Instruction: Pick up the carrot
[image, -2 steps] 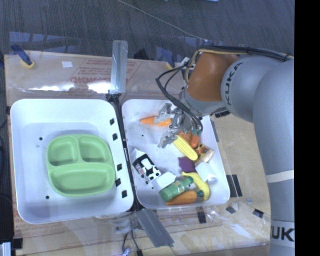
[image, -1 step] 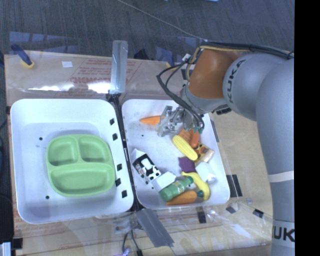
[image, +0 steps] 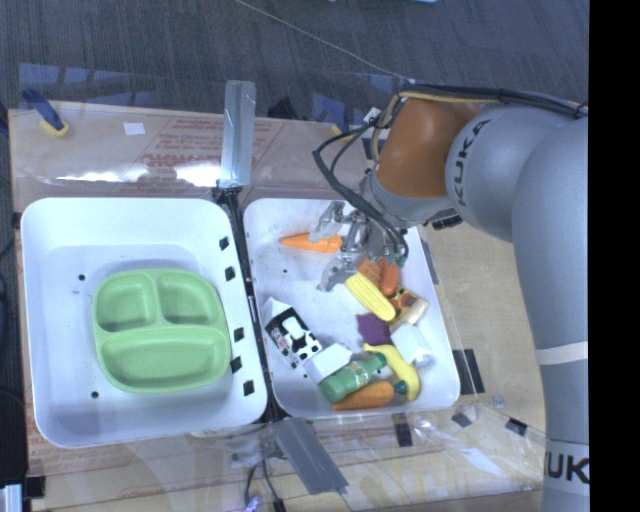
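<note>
Orange against white, the carrot (image: 309, 241) lies near the far wall of the right bin (image: 262, 300); the gripper (image: 345, 252) hangs just beside it, jaws spread and empty; the approach is in hand; next, straddling the carrot, then closing.
</note>
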